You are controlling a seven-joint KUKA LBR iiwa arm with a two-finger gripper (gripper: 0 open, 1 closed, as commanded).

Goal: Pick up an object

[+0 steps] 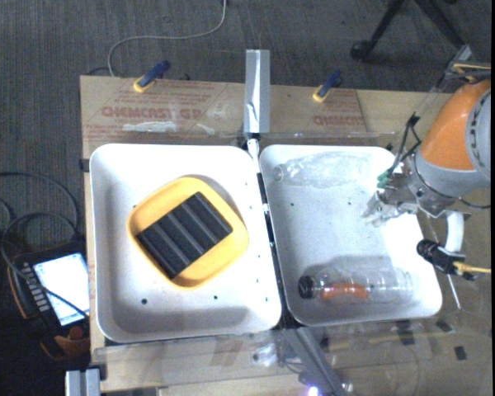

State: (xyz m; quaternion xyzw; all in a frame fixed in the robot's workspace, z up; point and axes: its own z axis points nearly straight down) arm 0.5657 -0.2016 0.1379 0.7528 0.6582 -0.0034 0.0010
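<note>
Your gripper (385, 200) hovers inside the right white bin (313, 221), apparently aiming nearer the crumpled clear plastic bag (326, 172) than the clear plastic bottle (359, 285); its open-or-closed state is unreadable.

A grey arm with an orange band is reaching in from the right, its gripper (385, 202) hanging over the right bin's (330, 221) right edge, pointing left and down.
</note>
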